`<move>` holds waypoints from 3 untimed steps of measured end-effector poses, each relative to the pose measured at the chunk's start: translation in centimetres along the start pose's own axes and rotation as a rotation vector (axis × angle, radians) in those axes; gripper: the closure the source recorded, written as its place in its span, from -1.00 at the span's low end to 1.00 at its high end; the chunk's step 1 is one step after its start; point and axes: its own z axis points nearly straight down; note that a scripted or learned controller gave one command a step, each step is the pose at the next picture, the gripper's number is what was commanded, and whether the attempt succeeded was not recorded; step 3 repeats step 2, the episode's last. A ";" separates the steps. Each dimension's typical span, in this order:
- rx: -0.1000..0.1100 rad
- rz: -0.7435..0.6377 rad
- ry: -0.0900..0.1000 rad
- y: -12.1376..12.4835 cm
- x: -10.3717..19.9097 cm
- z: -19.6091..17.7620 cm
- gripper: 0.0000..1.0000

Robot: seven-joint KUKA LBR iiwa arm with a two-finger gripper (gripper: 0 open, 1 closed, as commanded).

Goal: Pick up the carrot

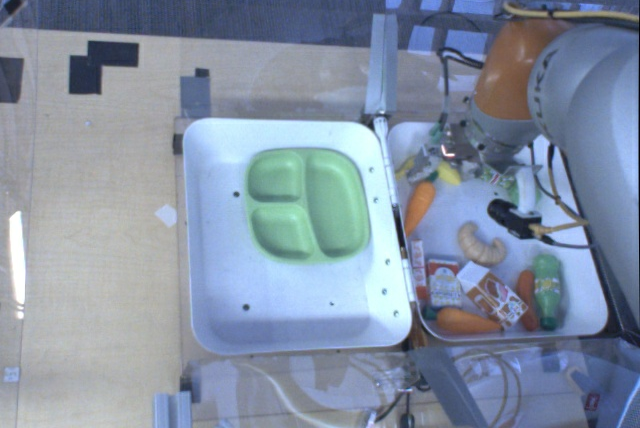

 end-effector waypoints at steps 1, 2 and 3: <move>0.001 -0.001 0.001 0.1 0.0 -0.7 1.00; 0.000 0.059 0.000 1.2 4.7 -11.5 1.00; 0.000 0.059 0.000 1.2 4.7 -11.5 1.00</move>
